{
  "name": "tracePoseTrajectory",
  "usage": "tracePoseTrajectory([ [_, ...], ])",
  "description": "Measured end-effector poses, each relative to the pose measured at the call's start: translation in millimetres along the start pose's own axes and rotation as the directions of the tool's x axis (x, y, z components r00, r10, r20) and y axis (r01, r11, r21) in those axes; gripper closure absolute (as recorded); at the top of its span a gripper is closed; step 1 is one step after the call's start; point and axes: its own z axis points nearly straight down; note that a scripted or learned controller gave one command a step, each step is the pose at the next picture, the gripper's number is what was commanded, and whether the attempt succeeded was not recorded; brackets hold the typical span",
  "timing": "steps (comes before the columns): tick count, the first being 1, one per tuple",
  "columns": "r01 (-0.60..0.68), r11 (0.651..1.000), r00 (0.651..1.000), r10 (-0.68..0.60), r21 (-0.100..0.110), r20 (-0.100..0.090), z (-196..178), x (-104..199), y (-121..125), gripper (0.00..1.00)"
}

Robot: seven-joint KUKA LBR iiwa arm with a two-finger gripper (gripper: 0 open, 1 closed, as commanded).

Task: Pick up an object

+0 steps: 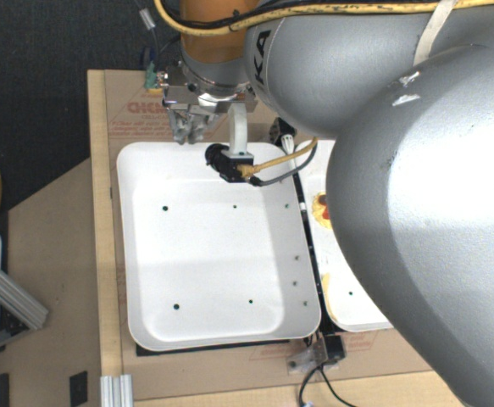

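Position of the two-finger metal gripper point(187, 130): at the far rim of the shallow white left bin point(145, 253), where that rim meets the pale brown desk point(102, 142). Open or closed: cannot tell from this angle. Nothing seen held.

Floor of the left bin: plain white, marked with a few small dark dots.

Sole visible candidate for pickup: small yellow-and-red object point(321, 209) in the shallow white right bin point(348, 308), close to the wall beside the left bin. Largely hidden under the grey arm point(416, 185); shape and long axis not readable.

Bearing from gripper to object: toward the view's right and toward the near side, across the two adjoining rims. Well apart.

Probable requirement: traverse over the adjoining rims, then descend just inside the right bin's nearest wall. Probable risk: contact with that wall, given the small clearance.
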Motion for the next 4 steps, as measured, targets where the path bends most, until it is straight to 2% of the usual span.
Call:
tracePoseTrajectory([
  [1,-0.013,1.000,1.000,0.013,-0.011,0.003,-62.4,-4.1,11.1,1.00],
  [2,-0.013,1.000,1.000,0.013,-0.013,0.003,-128.4,-4.2,10.6,1.00],
  [3,-0.016,1.000,1.000,0.016,0.007,0.008,-31.3,-5.2,-5.6,1.00],
  [4,-0.012,1.000,1.000,0.012,-0.014,0.002,-115.8,-3.7,5.8,1.00],
])
